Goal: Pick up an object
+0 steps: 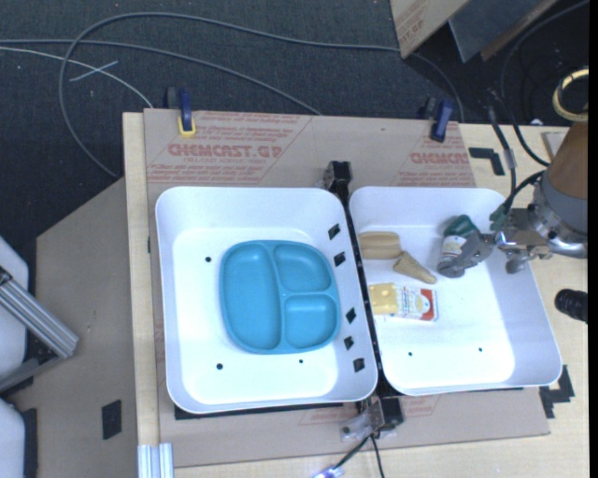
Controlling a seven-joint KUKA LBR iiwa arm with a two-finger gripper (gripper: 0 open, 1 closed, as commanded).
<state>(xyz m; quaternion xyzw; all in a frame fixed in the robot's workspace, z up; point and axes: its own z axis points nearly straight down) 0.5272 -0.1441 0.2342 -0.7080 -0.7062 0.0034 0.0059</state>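
Observation:
My gripper point(464, 256) hangs over the upper right part of the right bin point(486, 364), reaching in from the right. Just at its left tip lies a small green and white object point(456, 231), touching or nearly touching the gripper. I cannot make out whether anything is held. Further left in the same bin lie a tan wooden block point(379, 245), a tan wedge point(414, 270), and a flat yellow, white and red packet point(403, 302).
The left bin point(187, 233) holds a blue divided plate point(279, 296). A black divider with clips point(350, 280) runs between the bins. Cables and a cardboard box point(430, 19) lie beyond the bench's far edge.

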